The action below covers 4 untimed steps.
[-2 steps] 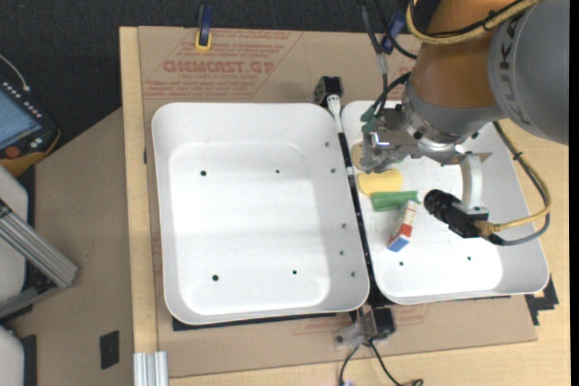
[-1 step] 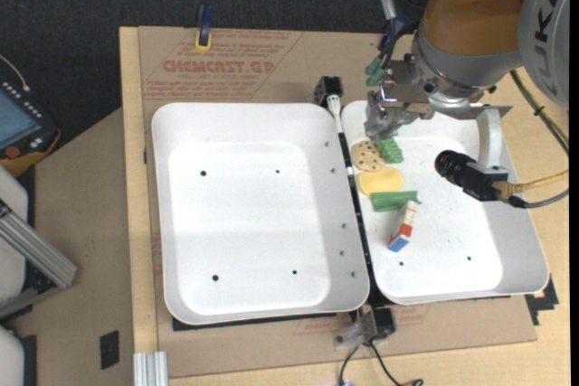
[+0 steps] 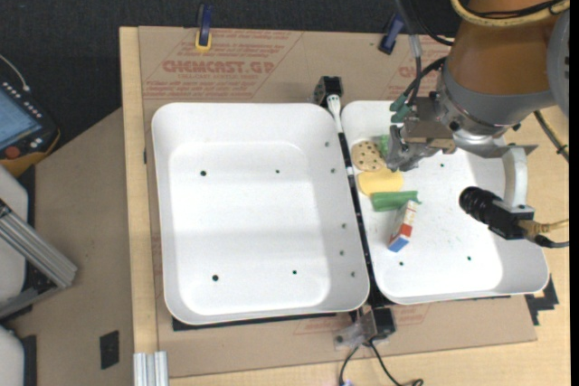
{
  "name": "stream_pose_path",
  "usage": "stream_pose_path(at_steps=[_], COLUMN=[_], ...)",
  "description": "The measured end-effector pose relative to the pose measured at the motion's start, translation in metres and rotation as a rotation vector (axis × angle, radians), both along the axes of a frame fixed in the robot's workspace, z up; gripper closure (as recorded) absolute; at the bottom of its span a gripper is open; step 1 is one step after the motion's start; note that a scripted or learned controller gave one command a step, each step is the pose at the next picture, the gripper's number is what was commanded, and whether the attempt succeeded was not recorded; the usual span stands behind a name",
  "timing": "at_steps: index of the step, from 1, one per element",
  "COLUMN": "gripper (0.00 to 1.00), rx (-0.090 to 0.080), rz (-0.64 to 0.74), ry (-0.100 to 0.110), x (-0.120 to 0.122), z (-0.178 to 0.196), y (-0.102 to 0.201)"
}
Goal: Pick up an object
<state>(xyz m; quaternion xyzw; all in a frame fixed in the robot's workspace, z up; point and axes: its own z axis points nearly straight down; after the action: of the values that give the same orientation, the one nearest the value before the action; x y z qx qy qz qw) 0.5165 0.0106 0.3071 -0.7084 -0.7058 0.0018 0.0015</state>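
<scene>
My gripper hangs low over the left part of the right bin, under the grey and orange arm. Just below its tip lies a yellow block. A round tan perforated disc sits to the gripper's left, near the bin's rim. A green bar lies under the yellow block. A small red, white and blue piece rests further toward the front.
The left bin adjoins the right one along a black divider. A black cylindrical part of the arm's fittings juts over the right bin. Clamps hold the cardboard base at the back.
</scene>
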Motion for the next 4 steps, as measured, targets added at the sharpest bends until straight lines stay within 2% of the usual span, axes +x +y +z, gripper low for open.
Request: stream_pose_path(at_steps=[1,2,3,4], gripper=[1.0,1.0,1.0,1.0], rx=[0.001,0.002,0.002,0.003], rz=[0.008,0.006,0.007,0.007], ry=[-0.007,0.004,-0.005,-0.015], x=[0.05,-0.02,-0.038,-0.036], z=[-0.011,-0.039,-0.021,0.058], y=[0.04,0.057,0.08,0.094])
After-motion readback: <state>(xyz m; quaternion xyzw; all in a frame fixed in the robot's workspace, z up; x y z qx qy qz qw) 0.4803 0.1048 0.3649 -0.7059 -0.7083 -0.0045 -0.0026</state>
